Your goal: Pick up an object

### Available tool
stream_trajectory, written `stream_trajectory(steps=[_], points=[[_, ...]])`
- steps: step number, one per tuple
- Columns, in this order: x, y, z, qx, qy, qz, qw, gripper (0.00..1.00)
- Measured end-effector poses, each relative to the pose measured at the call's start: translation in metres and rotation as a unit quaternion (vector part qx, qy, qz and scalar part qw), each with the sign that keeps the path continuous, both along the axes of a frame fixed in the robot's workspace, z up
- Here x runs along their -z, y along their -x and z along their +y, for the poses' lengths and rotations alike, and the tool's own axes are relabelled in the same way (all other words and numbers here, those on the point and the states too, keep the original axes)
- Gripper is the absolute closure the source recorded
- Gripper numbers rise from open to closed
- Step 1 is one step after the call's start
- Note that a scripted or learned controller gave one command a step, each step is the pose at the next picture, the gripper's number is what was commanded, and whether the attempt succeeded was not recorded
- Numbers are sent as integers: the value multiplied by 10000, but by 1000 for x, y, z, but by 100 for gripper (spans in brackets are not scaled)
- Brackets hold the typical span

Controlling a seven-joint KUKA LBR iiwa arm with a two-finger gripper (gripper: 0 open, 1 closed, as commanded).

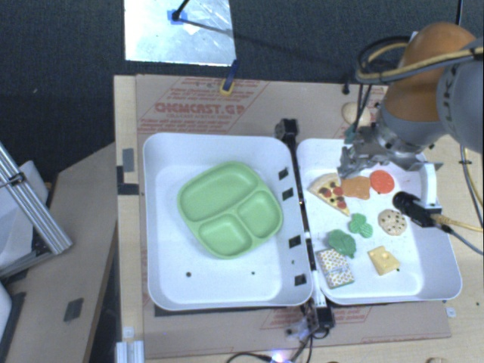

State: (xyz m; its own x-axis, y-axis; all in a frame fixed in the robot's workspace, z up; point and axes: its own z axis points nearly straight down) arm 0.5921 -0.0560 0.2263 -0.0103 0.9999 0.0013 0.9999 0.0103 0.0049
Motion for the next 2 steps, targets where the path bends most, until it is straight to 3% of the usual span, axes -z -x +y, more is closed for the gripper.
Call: stream_trajectory(steps=[1, 2], points=[[3, -38, 52, -2, -2, -1, 10000, 100], [-6, -51, 60, 18, 4, 4, 10000, 100]])
